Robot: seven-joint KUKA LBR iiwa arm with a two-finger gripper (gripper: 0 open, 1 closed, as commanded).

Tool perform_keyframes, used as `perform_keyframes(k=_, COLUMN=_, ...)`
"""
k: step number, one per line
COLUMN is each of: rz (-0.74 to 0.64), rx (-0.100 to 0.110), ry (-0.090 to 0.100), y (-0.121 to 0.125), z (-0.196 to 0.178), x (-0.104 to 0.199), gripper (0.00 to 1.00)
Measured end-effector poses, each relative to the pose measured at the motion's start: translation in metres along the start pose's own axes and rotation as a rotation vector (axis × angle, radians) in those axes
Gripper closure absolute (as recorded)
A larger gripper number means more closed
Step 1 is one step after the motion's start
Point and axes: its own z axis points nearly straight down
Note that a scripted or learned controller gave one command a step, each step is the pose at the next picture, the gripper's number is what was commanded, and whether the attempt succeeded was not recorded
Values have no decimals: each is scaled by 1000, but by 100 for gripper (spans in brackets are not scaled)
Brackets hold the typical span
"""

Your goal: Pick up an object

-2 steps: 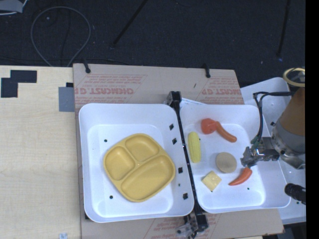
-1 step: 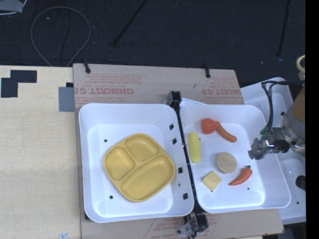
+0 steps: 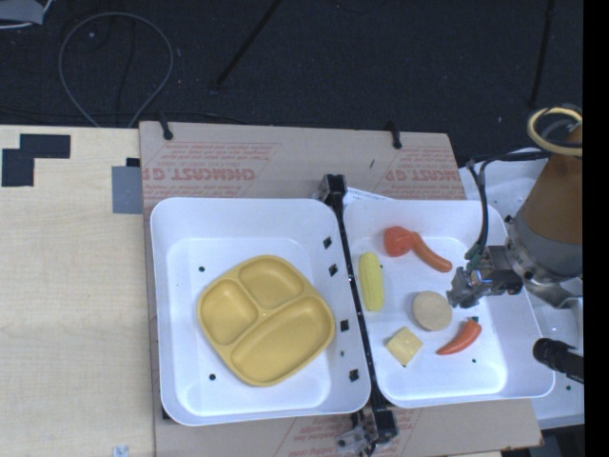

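The right bin (image 3: pixel 495 374) holds several toy foods: a yellow corn cob (image 3: pixel 371 281) by the left wall, an orange-red carrot (image 3: pixel 412 246) toward the back, a round beige potato-like ball (image 3: pixel 431 310), a pale yellow cheese block (image 3: pixel 403 347) near the front, and a small red chili (image 3: pixel 461 338). My gripper (image 3: pixel 465 289) hangs over the right half of this bin, just right of the beige ball and above the chili. Nothing shows between its fingers.
The left bin (image 3: pixel 181 369) holds a yellow three-compartment plate (image 3: pixel 265 319). A black divider with clips (image 3: pixel 348 293) separates the two bins. Cardboard lies under both bins; a wooden bench top stretches to the left. The arm's grey body (image 3: pixel 557 217) stands at the right edge.
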Motion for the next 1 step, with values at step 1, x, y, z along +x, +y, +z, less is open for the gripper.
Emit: perform_keyframes(k=1, rz=-2, rx=0, ry=1, y=1, z=-5, x=55, gripper=100)
